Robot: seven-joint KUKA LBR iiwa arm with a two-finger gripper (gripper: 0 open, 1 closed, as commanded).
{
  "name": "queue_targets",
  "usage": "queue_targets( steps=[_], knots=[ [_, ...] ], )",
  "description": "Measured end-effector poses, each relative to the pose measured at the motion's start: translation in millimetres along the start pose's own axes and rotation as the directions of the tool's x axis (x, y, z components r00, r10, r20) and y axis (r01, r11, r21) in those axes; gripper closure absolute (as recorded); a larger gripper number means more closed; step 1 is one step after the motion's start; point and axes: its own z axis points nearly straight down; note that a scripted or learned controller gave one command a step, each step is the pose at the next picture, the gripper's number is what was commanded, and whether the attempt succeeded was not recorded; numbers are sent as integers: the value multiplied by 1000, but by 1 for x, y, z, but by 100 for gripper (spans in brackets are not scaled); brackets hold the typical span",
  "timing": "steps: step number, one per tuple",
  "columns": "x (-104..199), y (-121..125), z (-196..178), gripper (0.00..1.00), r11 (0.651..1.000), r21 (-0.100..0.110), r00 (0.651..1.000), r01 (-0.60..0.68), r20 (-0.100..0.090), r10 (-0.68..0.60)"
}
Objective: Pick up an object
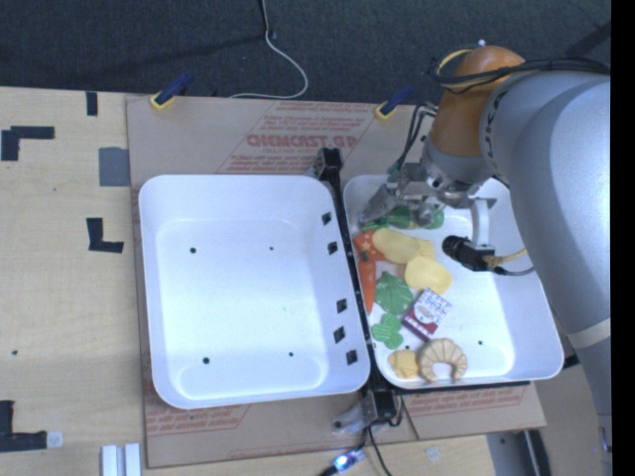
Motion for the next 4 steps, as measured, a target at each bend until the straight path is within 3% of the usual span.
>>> queue_targets(
  steps=[1,2,3,4],
  knots=[
    [75,5,-164,0,1000,-18,1000,11,-4,-11],
    [71,3,-326,0,1000,-18,1000,4,0,-4],
    [22,1,-435,0,1000,-13,1000,0,2,0],
    [25,3,-435,100,1000,4,1000,2,1,-2]
  ],
)
